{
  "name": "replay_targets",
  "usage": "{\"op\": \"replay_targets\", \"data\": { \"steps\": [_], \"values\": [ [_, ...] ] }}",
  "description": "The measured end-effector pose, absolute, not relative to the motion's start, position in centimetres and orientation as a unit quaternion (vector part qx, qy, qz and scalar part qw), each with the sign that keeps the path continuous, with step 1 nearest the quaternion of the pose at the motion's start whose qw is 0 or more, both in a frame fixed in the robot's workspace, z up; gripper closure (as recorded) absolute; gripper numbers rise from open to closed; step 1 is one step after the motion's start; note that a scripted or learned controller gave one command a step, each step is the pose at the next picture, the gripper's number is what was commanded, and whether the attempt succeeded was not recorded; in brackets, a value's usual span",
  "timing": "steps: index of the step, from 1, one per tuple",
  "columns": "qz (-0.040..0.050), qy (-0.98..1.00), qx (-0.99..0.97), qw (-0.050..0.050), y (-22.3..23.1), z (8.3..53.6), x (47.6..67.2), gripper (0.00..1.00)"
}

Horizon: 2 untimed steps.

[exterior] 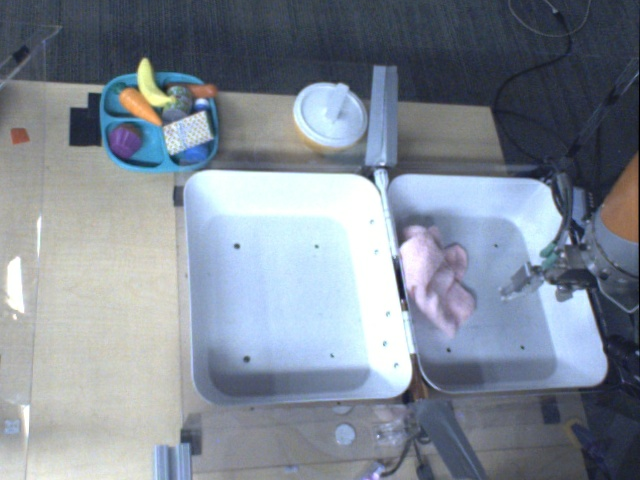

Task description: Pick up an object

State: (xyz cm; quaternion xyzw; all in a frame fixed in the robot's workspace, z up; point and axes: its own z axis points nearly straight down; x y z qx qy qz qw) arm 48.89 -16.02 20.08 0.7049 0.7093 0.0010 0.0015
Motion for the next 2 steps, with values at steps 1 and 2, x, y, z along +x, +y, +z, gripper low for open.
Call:
{"op": "replay_targets", "data": {
  "steps": [1,2],
  "values": [
    [0.0015,0.743,0.669,0.002,-13.2,10.1,57.1,0.0],
    [0.0052,0.763,0.646,0.008,-9.8,9.2,54.4,0.0]
  ]
}}
